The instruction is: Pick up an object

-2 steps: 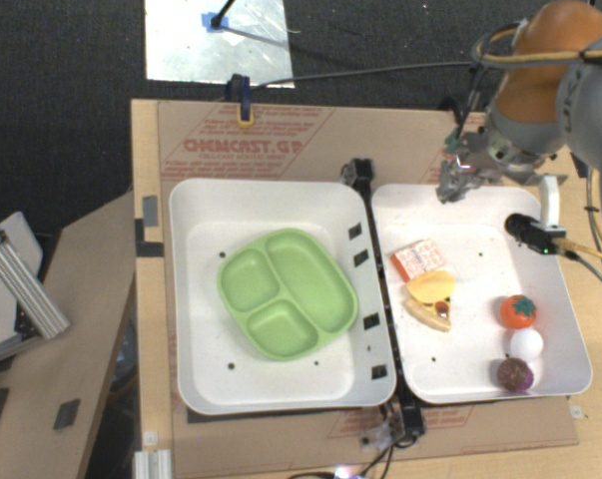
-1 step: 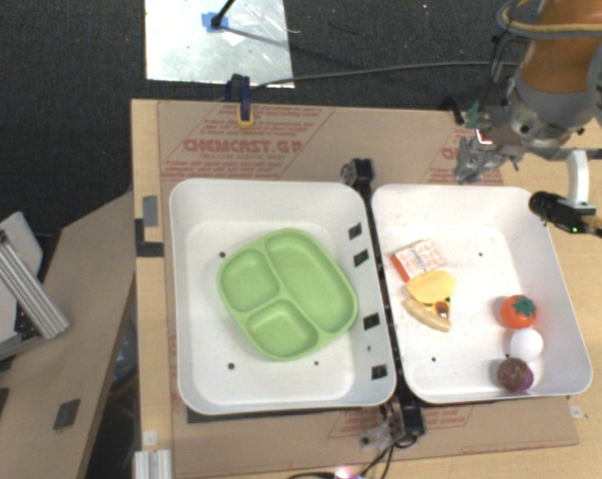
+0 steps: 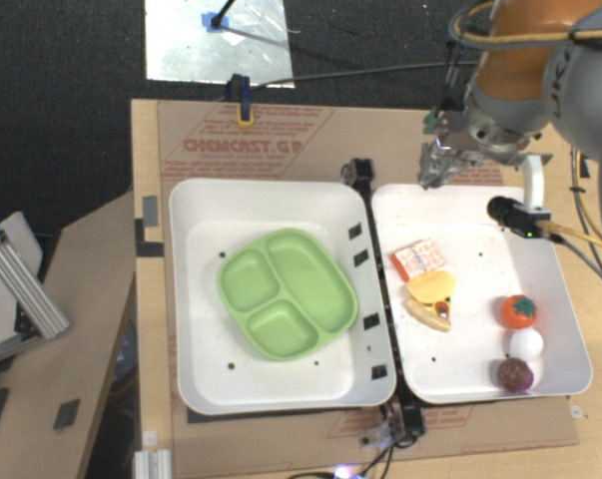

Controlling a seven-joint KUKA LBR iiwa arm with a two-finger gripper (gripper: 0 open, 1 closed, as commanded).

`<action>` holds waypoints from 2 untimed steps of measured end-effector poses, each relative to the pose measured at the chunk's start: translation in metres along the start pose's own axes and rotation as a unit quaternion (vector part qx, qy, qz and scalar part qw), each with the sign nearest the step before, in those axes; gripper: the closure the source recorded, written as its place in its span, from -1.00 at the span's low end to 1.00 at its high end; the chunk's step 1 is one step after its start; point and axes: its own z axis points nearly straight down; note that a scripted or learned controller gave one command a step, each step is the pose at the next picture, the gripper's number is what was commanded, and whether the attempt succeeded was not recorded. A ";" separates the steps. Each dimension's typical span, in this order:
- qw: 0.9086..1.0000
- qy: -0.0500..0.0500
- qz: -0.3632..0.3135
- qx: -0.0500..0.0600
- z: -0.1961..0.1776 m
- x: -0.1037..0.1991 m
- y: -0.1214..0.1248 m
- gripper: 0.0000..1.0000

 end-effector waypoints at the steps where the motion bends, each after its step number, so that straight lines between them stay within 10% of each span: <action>1: 1.000 0.000 0.000 0.000 0.015 0.050 -0.005 1.00; 2: 1.000 0.001 -0.001 0.000 0.013 0.096 -0.003 1.00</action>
